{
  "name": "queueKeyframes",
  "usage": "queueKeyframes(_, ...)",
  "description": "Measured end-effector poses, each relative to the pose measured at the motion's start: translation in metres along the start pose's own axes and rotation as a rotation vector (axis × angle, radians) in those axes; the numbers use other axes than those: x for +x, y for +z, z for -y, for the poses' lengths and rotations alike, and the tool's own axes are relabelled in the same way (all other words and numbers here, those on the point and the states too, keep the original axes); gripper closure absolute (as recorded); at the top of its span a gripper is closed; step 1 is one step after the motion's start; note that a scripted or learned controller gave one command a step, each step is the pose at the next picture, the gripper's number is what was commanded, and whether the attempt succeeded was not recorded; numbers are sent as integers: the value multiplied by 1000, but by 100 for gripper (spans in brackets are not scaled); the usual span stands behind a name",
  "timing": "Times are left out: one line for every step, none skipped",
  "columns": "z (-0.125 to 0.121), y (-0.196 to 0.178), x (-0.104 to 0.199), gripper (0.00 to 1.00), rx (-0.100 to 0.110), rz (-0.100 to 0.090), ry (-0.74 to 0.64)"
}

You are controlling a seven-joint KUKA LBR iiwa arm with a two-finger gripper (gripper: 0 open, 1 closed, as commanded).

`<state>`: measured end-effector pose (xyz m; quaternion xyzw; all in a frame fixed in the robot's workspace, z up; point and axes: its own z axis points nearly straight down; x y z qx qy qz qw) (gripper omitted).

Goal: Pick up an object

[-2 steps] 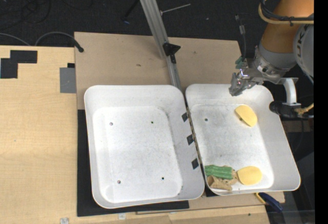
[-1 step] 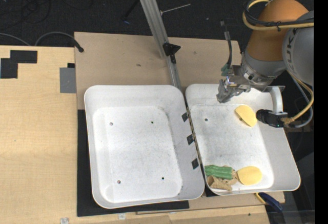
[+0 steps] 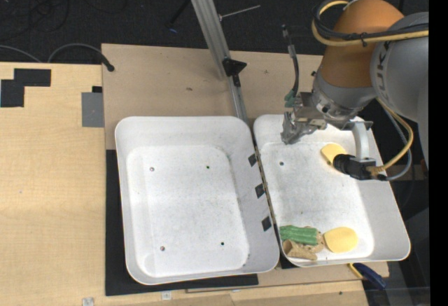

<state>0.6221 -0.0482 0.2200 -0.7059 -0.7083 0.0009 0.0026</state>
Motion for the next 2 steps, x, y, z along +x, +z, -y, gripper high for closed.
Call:
queueKeyframes(16,8,54,100,2,0,0)
queueKeyframes(19,-2,111,100,-3,0,-2)
